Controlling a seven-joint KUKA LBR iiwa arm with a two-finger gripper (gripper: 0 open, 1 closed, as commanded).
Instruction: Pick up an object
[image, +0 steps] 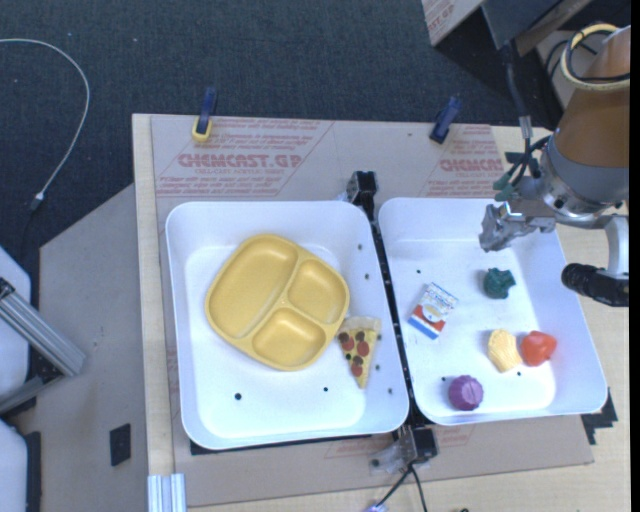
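Right now the grey two-finger gripper (497, 236) hangs over the right white bin (580, 395), just above a small dark-green lumpy toy (499, 283); whether its fingers are parted, I cannot tell.

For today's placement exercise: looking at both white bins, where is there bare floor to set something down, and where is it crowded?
Free: the left bin's near strip below the yellow divided plate, and the right bin's far-left corner above the small carton. Crowded: the right bin's near-right, around the green piece, yellow piece, red piece and purple piece; the pizza slice touches the plate.
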